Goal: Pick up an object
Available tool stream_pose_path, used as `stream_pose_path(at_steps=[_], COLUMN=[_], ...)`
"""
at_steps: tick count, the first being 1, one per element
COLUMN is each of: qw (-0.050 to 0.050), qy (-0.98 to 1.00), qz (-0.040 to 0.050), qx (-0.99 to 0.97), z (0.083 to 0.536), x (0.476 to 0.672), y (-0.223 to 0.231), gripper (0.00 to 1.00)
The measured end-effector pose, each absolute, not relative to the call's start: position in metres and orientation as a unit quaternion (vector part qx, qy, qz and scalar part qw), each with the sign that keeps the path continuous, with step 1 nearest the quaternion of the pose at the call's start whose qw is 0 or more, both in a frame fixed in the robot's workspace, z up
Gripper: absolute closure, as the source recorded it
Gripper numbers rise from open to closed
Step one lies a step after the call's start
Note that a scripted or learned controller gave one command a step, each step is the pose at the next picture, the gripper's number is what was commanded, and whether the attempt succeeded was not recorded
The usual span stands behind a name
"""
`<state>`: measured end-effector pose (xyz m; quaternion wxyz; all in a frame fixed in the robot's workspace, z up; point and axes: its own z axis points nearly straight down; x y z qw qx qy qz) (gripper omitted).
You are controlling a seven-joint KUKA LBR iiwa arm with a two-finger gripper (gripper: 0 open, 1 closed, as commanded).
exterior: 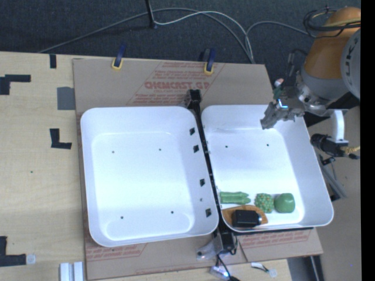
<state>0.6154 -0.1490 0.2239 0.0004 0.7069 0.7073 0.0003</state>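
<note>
Presently the gripper (274,118) hangs over the right bin's (293,157) far edge; finger state cannot be determined. Candidate objects, a green ball (285,203), broccoli piece (264,202), bean pod (234,197) and black item (246,218), cluster against its near wall, probably settled there.

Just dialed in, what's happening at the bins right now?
The arm's hand hangs over the far right corner of the right bin, with nothing visibly in it. All the objects sit at that bin's near edge, well away from the hand: a green bean-like piece, a broccoli-like piece, a round green object, and a black object lying on something orange. No pick has been made yet.
</note>
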Motion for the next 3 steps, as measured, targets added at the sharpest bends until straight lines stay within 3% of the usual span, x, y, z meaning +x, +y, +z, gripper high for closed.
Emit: stream_pose_path(at_steps=[1, 3], qw=[-0.001, 0.0], qy=[0.708, 0.708], qz=[-0.0001, 0.0002], qx=[0.706, 0.706], z=[0.219, 0.216], x=[0.594, 0.573], y=[-0.095, -0.005], gripper=[1.0, 1.0])
